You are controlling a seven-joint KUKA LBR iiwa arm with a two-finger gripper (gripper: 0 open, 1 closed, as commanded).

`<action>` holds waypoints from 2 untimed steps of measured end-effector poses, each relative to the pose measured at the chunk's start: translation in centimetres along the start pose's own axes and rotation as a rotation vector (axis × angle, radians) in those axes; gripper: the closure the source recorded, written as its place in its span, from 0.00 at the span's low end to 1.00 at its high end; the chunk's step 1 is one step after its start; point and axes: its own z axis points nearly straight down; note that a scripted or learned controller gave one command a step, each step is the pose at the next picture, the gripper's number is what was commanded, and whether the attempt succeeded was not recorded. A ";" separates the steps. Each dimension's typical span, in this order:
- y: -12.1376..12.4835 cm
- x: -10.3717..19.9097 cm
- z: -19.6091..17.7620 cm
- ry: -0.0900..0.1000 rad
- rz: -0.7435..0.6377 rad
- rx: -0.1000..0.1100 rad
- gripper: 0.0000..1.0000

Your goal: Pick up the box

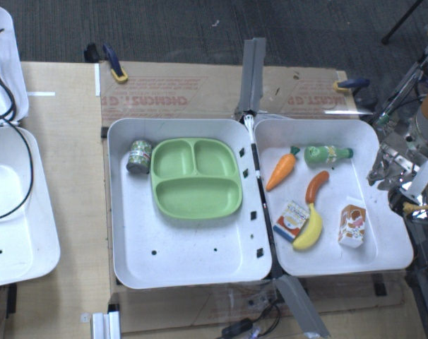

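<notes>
A small red, white and blue box (292, 219) lies flat in the right bin (327, 263), with a yellow banana (309, 232) touching its right side. A white and brown carton (352, 225) stands further right in the same bin. My gripper (383, 171) hangs over the bin's right rim, up and to the right of the carton and well apart from the box. It holds nothing that I can see.
An orange carrot (281, 170), a green bottle (327, 154) and a red sausage-shaped toy (316, 185) lie in the back half of the right bin. The left bin (179, 260) holds a green divided plate (196, 178) and a small can (138, 156).
</notes>
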 end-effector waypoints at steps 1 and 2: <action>0.0 0.0 0.0 0.000 0.001 0.001 0.00; -6.7 1.7 9.2 0.000 0.006 0.003 0.00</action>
